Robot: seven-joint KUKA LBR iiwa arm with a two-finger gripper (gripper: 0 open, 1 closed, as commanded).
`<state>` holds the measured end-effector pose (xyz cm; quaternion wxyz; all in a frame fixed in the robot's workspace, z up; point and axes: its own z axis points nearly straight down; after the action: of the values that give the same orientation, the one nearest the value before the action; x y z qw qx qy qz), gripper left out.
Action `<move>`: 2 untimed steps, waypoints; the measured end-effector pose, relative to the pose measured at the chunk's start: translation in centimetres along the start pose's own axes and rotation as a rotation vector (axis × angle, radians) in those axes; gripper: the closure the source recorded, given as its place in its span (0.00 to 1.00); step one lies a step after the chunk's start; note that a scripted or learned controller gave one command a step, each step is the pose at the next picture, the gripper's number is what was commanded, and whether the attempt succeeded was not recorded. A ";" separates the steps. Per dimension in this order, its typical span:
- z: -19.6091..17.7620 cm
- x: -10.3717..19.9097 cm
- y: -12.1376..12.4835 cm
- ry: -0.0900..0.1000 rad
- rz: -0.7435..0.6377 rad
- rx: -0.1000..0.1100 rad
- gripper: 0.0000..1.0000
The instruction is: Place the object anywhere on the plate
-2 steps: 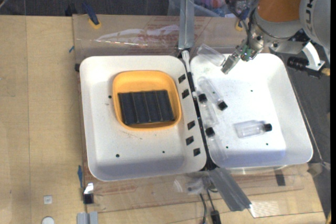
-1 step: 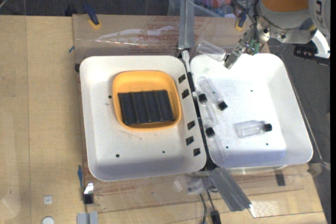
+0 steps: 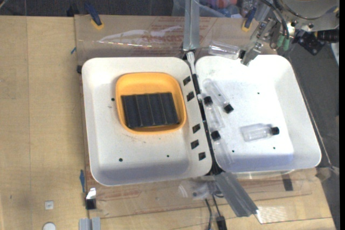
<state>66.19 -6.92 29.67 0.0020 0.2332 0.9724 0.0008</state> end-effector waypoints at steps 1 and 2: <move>-2.8 -0.8 -3.6 -0.001 -0.103 0.000 1.00; -3.2 -3.8 -8.1 -0.001 -0.224 0.000 1.00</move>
<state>65.85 -15.86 32.83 0.0026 0.1231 0.9924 0.0005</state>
